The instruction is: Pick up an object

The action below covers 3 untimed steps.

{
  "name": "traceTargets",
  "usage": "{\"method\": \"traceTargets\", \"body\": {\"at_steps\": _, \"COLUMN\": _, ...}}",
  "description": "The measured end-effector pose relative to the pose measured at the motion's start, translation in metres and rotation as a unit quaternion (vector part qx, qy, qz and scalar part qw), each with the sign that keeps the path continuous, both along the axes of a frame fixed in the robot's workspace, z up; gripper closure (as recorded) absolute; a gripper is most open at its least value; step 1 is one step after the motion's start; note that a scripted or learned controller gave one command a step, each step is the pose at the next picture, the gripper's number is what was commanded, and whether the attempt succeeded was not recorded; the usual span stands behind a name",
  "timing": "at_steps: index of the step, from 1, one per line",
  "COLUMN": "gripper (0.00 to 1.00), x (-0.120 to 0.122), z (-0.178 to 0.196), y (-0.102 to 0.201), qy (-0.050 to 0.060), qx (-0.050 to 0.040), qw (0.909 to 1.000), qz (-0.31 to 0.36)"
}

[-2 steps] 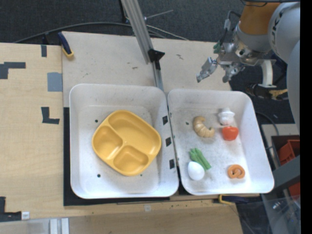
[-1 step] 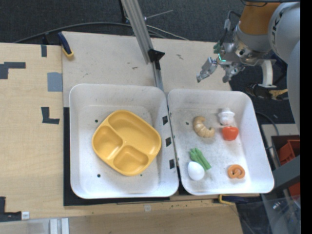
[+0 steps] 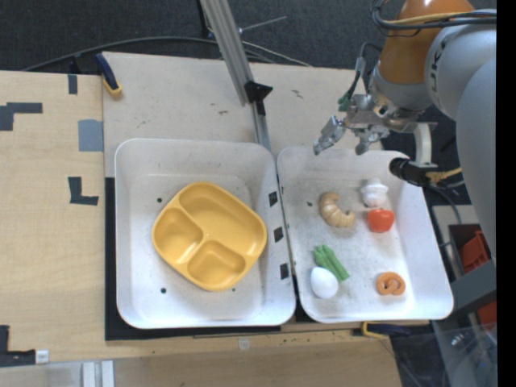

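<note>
Overhead, we see the gripper (image 3: pixel 347 139) hanging above the far edge of the right bin (image 3: pixel 427 297), its two fingers spread apart with nothing between them. Inside that bin lie a croissant (image 3: pixel 335 210), a tomato (image 3: pixel 380 219), a whitish lump (image 3: pixel 374 192) we cannot identify, an egg (image 3: pixel 324 282) touching a green vegetable (image 3: pixel 330 261), and a pretzel (image 3: pixel 390 284). A yellow tray (image 3: pixel 210 235) fills the left bin (image 3: pixel 129 216).

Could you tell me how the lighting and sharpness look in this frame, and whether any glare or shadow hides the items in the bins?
In the camera view, lighting is even and soft; the yellow tray shows mild sheen but no hard glare; the white egg and pale item nearly blend into the right bin; shadows are faint; the gripper looks slightly soft, the bin contents reasonably sharp.
</note>
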State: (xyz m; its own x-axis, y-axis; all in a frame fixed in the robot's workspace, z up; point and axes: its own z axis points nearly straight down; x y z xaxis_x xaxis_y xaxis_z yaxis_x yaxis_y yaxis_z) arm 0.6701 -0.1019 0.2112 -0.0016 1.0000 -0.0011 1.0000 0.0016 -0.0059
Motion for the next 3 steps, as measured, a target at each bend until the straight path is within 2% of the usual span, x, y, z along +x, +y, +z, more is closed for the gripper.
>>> {"method": "traceTargets", "body": {"at_steps": 1, "gripper": 0.00, "x": -0.008, "z": -0.060, "y": 0.006, "qy": 0.001, "qx": 0.0002, "qw": 1.0000, "qz": 0.000}}
{"method": "traceTargets", "body": {"at_steps": 2, "gripper": 0.00, "x": -0.005, "z": -0.105, "y": 0.006, "qy": 0.000, "qx": -0.0001, "qw": 1.0000, "qz": 0.000}}
{"method": "traceTargets", "body": {"at_steps": 3, "gripper": 1.00, "x": -0.004, "z": -0.092, "y": 0.007, "qy": -0.002, "qx": 0.0002, "qw": 1.0000, "qz": 0.001}}
